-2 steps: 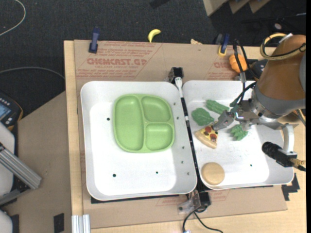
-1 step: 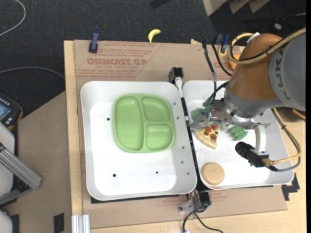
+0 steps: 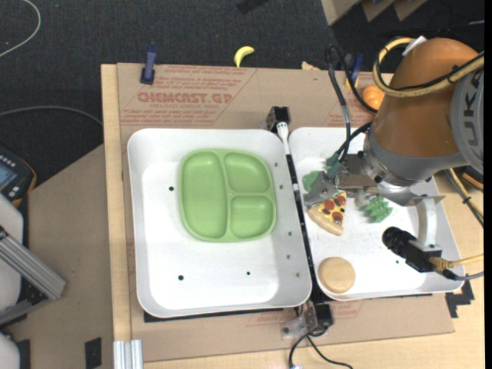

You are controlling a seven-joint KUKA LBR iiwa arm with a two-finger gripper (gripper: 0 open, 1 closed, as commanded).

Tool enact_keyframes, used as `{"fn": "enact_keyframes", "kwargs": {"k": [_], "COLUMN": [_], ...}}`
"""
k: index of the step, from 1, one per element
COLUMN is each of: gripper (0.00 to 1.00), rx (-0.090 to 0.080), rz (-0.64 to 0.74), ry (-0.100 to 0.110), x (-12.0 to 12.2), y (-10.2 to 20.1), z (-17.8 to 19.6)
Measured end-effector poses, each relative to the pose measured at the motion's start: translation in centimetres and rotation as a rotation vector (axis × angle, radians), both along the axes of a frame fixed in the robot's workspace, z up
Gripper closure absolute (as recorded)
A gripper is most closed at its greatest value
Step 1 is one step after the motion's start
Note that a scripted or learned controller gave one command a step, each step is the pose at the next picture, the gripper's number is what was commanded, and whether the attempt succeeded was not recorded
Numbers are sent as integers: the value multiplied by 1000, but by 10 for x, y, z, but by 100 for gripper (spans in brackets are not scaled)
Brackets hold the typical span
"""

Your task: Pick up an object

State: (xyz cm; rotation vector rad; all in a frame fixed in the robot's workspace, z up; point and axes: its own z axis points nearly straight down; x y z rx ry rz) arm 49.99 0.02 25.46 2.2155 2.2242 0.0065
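Gripper (image 3: 327, 191): low over the upper-left part of the right bin (image 3: 374, 281), at the end of the arm (image 3: 421, 91), which comes in from the right. Opening of the jaws: cannot tell, since the wrist body covers them from above. Nothing can be seen held.

Nearest things:
- Pizza slice (image 3: 332, 213): lies flat on the bin floor just below the gripper tip, point toward the lower right. Touching the gripper or only under it: cannot tell.
- Green leafy piece (image 3: 312, 181): just left of the gripper, near the bin's left wall.
- Second green piece (image 3: 377, 208): right of the pizza slice, partly under the wrist.
- Round tan bun (image 3: 337, 274): alone near the bin's lower-left corner, well apart from the gripper.

All four lie on the floor of the right bin.

Left bin (image 3: 154, 241): holds a green divided plate (image 3: 228, 195) with three compartments, flat, above the bin's centre. Its compartments are bare. A few small dark dots mark the bin floor.

Between the bins: a black clip (image 3: 278, 118) at the top end of the shared wall and another clip (image 3: 319, 314) at the bottom end.

Outside the bins: both stand on a cardboard sheet (image 3: 192, 98) with red print. A blue clamp (image 3: 148, 66) sits on its top-left edge. A banana (image 3: 244, 54) lies just past its top edge. An orange thing (image 3: 371, 97) shows at the top right, partly behind the arm.
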Motion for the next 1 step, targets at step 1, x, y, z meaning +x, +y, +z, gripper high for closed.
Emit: {"fn": "enact_keyframes", "kwargs": {"k": [1], "gripper": [0], "rx": [2], "rz": [5], "ry": [1], "x": [-21], "y": [67], "z": [31]}}
